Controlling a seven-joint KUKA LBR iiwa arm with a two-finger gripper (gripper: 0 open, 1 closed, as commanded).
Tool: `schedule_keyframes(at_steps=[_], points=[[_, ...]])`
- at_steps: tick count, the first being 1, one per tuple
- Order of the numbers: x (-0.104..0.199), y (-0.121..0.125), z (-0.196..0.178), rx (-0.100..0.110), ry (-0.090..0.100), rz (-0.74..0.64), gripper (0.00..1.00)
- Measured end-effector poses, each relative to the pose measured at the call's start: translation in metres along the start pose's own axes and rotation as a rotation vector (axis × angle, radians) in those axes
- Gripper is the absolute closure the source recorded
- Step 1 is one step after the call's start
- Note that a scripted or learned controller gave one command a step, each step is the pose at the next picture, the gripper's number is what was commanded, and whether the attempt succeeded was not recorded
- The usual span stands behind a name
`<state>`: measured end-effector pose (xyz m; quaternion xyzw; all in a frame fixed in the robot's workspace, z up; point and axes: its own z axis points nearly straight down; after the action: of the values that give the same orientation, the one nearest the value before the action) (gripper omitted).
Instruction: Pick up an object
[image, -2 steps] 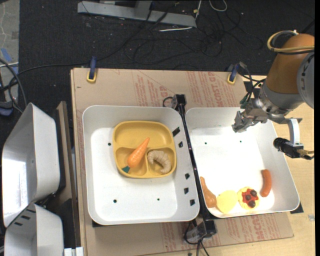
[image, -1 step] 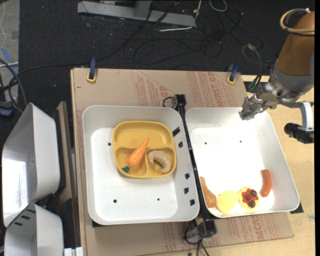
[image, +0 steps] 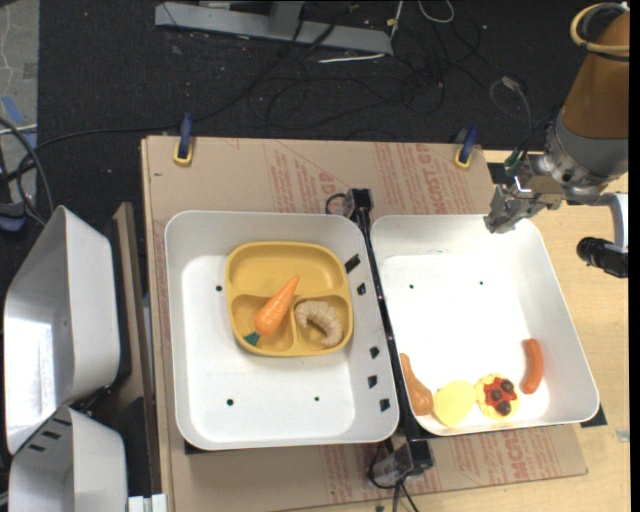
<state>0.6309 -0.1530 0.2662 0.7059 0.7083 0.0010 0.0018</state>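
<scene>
At the far right corner of the right bin (image: 560, 290) my gripper (image: 503, 218) hangs; I cannot tell its state. The sausage (image: 532, 365) lies near the front right wall, well apart, its long axis running almost front to back.

Right bin's (image: 470, 300) upper floor lies open; toys (image: 495, 394) crowd its near edge.
</scene>
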Motion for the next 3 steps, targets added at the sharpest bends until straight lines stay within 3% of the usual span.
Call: schedule_keyframes(at_steps=[3], points=[[0.153,-0.019,-0.002,0.005,0.002,-0.004,1.0]])
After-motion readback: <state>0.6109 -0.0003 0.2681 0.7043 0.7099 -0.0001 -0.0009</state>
